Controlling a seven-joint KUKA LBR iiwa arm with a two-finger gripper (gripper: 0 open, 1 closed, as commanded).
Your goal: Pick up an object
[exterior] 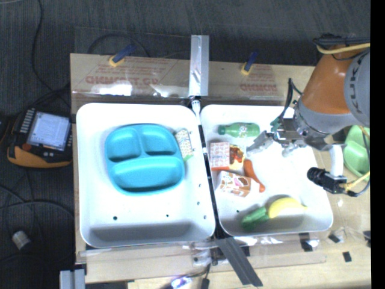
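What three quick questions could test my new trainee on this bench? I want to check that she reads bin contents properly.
1. True or false: the blue divided plate lies in the left bin.
2. Which lies nearest the right bin's front wall? A) green bottle B) yellow banana C) orange carrot
3. Fill in: the claw hovers over the ____ bin, close to the green bottle.

Key: 1 true; 2 B; 3 right.
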